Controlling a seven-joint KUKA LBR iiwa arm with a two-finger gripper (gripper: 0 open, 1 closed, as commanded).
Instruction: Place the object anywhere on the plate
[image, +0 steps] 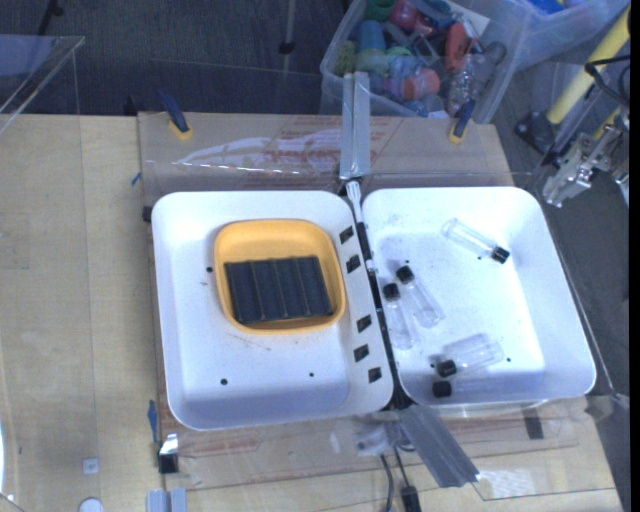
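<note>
A yellow plate (276, 233) lies in the left bin (190, 350). On it rests a dark ridged rectangular block (278, 289) that covers most of the plate's floor. Several clear vials with black caps lie loose in the right bin (540, 300): one (468, 238) towards the back, two (412, 300) close to the divider, one (472, 352) near the front. A metallic piece that looks like my gripper (572, 178) hangs beyond the right bin's far right corner, well away from the vials and the plate, with nothing in it that I can see.
A raised divider (362, 300) with black tabs separates the two bins. A clear tub of colourful items (420, 50) stands behind the bench. Blue clamps (178, 122) hold a plastic sheet at the back edge.
</note>
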